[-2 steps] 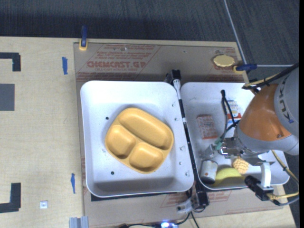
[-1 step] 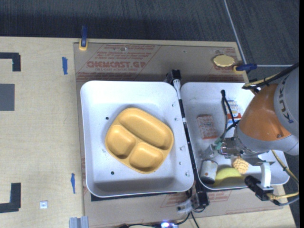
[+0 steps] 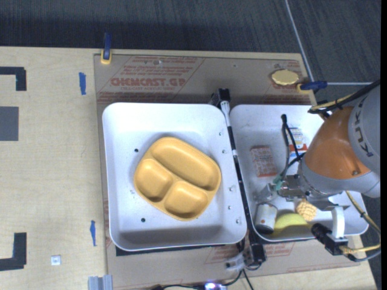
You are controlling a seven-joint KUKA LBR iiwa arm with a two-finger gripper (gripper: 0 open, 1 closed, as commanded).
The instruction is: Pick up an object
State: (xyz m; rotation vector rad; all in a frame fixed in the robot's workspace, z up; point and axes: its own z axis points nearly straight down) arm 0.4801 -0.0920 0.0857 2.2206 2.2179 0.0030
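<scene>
Arm [image 3: 338, 156] is low over the right bin [image 3: 254, 116], near end; gripper [image 3: 289, 192] state I can't tell. Banana [image 3: 289, 221] and corn [image 3: 306, 209] lie just beside it. Looks like the reach/descend step; next needs closing on one obj.

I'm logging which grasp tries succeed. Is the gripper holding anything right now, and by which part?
It cannot be told. The arm hangs over the right bin, hiding the gripper tips; a yellow object lies in the bin below.

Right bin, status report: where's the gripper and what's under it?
Gripper low in right bin, finger state unclear. Nothing seen held. Yellow banana and small can lie close below. Arm covers bin's right side.
</scene>
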